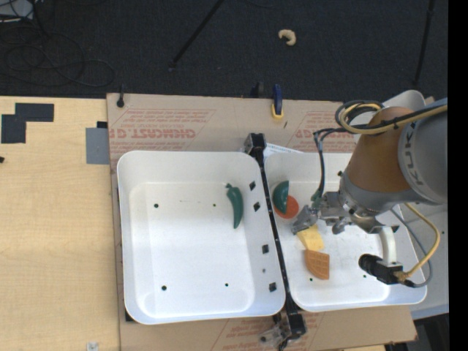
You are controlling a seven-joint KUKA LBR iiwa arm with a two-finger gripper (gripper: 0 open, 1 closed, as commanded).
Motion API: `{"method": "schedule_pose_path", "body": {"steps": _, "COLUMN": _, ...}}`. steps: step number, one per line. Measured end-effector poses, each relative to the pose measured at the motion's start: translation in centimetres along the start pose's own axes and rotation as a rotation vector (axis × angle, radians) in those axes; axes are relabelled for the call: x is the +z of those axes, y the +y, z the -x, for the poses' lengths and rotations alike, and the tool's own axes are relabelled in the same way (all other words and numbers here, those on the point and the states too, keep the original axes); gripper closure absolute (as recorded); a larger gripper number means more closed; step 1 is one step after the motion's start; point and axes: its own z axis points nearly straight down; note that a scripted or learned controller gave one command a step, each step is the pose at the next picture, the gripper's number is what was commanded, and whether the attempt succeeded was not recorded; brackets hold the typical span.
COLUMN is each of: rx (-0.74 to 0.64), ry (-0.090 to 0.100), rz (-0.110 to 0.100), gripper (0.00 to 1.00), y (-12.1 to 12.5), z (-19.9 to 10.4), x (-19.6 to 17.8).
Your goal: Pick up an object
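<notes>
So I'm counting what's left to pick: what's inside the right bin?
The right bin holds a green and orange piece, a yellow block and an orange wedge. The arm covers its far corner.

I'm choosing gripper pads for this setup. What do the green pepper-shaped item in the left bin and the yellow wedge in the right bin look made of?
The curved green pepper-shaped toy looks like moulded plastic, smooth with a faint sheen, uniformly coloured. The pale yellow cheese-like wedge also seems plastic or perhaps foam: flat matte faces, crisp edges. The image is too coarse to be sure.
</notes>
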Motion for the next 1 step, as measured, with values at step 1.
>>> {"method": "schedule_pose_path", "body": {"steps": 1, "rx": 0.003, "ry": -0.003, "rz": 0.012, "gripper": 0.00, "y": -1.22, "z": -1.55, "x": 4.00}}
